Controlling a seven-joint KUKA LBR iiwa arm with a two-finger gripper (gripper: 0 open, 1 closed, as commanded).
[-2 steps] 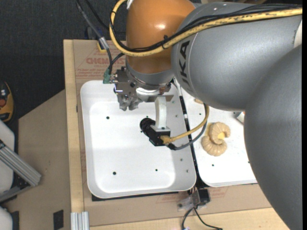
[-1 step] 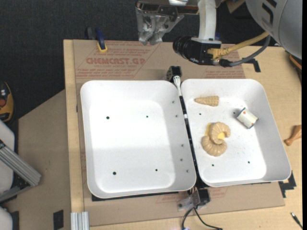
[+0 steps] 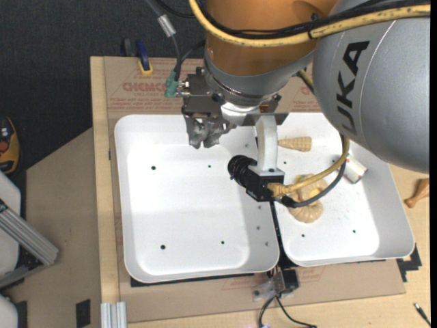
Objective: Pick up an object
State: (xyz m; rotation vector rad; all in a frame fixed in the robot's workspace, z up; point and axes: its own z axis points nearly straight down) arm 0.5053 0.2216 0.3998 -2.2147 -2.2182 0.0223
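1. Gripper (image 3: 205, 134) hangs over the left bin (image 3: 136, 183); I can't tell its state
2. Tan toy (image 3: 308, 210) lies in the right bin (image 3: 382, 231)
3. Best to swing right, centre above it, then descend

The wide white left bin (image 3: 184, 210) has lots of bare floor to move over. The white right bin (image 3: 362, 231) is more crowded: a tan cone-shaped piece (image 3: 295, 143), a tan lumpy toy (image 3: 307, 210) and a small white block (image 3: 354, 170) lie there, under the big grey arm (image 3: 375, 67).
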